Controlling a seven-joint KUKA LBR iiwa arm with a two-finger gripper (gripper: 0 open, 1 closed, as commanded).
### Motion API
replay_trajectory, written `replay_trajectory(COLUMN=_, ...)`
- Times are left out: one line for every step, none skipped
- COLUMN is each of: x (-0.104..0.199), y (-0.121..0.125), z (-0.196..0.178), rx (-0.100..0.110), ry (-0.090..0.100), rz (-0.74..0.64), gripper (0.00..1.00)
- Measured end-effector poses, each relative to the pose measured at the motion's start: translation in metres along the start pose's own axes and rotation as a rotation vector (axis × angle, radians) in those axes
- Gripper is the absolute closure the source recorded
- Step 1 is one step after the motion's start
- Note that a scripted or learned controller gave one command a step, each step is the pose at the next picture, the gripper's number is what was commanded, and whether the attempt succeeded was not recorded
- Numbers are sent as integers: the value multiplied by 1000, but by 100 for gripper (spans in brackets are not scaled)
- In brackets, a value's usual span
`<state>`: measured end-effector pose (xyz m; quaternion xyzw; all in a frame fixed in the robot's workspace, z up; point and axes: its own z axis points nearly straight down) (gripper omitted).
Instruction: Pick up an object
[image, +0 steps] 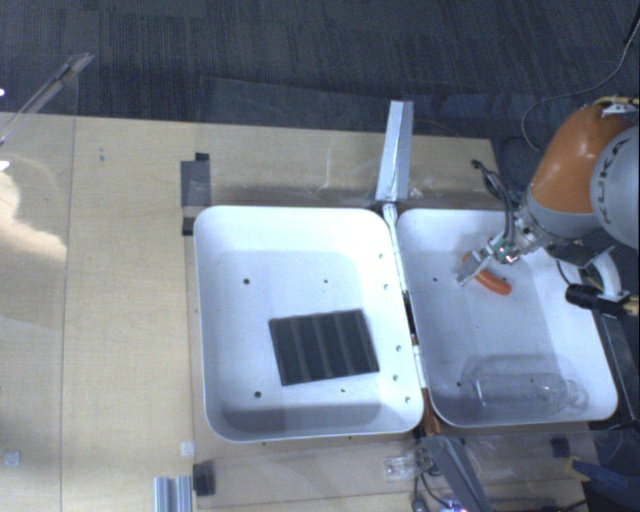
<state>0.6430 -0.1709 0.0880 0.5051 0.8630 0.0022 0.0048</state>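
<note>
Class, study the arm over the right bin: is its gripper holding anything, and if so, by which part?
It cannot be told. The gripper sits right at the orange object in the right bin, but the view is too small to show a hold.

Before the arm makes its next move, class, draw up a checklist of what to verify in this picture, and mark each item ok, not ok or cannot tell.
1. Hand is over the right bin: ok.
2. A target lies near the hand: ok, a small orange object sits just beneath it.
3. Orange object is between the fingers: cannot tell, the view is too small there.
4. Orange object is lifted off the bin floor: cannot tell.
5. Clear plastic bottle lies apart from the hand, near the bin's front edge: ok.
6. Dark ridged block lies in the left bin, out of the way: ok.
</note>
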Motion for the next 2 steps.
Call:
replay_trajectory(x=0, y=3, z=-13, rx=-8, ry=-4, rz=-1, gripper=100)
replay_trajectory(x=73, y=42, z=-102, rx=0, ry=1, rz=-45, gripper=100)
